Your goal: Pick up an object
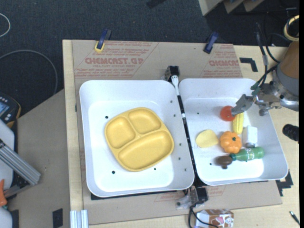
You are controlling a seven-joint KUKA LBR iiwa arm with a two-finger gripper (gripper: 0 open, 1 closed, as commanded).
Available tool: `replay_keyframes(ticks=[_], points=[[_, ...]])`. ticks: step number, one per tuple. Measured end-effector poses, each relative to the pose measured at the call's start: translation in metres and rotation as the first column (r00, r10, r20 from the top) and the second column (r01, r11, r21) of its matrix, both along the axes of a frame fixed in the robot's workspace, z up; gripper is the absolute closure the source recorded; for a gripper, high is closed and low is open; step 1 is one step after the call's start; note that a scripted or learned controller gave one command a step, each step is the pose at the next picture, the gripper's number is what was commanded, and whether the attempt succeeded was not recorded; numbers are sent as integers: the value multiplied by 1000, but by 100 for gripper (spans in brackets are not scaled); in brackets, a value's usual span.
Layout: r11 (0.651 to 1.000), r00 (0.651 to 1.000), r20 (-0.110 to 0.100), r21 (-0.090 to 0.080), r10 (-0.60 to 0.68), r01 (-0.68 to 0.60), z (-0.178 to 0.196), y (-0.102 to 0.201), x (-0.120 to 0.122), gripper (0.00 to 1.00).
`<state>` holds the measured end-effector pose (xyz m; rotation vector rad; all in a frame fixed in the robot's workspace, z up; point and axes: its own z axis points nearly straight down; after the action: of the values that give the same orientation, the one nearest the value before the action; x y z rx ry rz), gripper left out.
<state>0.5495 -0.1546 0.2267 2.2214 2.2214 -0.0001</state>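
Observation:
The right bin (209, 91) holds several toy foods: a red tomato (226, 112), a yellow corn cob (238, 122), a white block (250, 135), an orange pumpkin (230, 141), a pale yellow piece (206, 138), a green vegetable (249, 154) and a brown mushroom (223, 161). My gripper (251, 108) hangs over the bin's upper right, just right of the tomato and above the corn. It is open, with its fingers spread and nothing between them.
A yellow divided plate (138, 137) lies in the left bin (90, 127). A black clip (173, 73) sits at the top of the ridge where the bins meet. Cables run behind the arm at the far right.

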Motion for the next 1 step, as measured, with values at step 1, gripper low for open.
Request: replay_keyframes(ticks=[1], points=[[1000,1000,-5,1,0,0,-149,-14,34,0]])
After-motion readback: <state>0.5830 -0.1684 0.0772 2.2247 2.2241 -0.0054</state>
